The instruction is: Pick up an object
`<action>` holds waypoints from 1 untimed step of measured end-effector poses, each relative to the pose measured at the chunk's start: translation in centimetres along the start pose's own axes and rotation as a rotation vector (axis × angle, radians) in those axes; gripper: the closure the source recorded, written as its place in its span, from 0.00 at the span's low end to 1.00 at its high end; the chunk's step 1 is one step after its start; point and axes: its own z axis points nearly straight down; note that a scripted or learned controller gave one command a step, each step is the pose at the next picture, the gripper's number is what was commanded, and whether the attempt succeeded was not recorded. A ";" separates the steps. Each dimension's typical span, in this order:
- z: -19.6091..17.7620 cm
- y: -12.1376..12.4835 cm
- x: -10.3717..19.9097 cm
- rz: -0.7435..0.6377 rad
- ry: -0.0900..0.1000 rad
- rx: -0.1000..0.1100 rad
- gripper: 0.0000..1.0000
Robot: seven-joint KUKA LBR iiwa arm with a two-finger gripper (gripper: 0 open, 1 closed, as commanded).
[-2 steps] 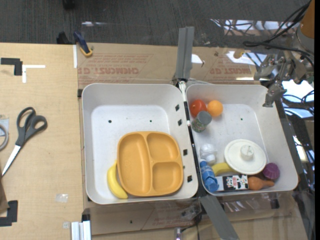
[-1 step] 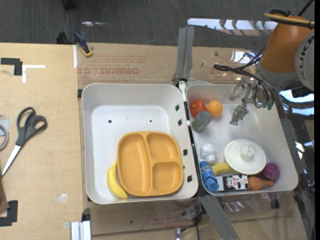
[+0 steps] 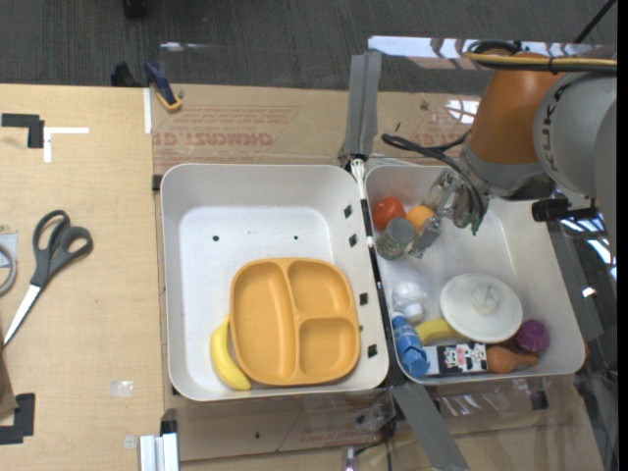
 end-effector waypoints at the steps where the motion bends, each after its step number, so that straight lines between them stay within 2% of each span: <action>1: -1.1 0.1 -0.1 -0.003 -0.006 0.000 1.00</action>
